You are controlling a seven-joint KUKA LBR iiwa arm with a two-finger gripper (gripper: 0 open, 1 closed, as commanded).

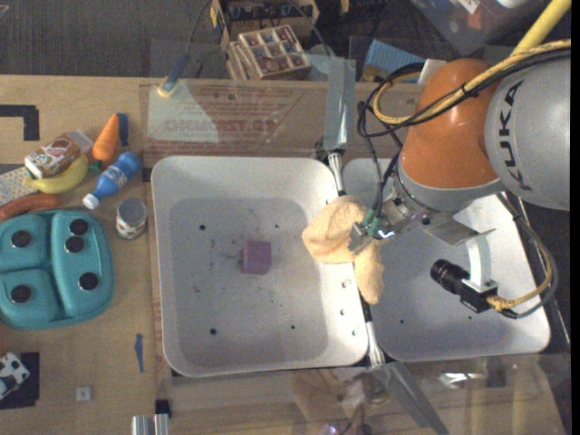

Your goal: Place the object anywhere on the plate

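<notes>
Left bin — purple block, alone

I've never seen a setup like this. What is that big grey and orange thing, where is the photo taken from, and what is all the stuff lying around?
That is a robot arm, reaching in from the right. The one camera looks down at a slant on a bench with two shallow white bins, left bin and right bin. At the arm's tip is its claw, pressed against a floppy pale yellow cloth draped over the divide between the bins; whether it truly grips the cloth is unclear. A small purple block lies in the left bin. Off to the left sit toys: a teal tray, a banana, a carrot, a small bottle and a can.
</notes>
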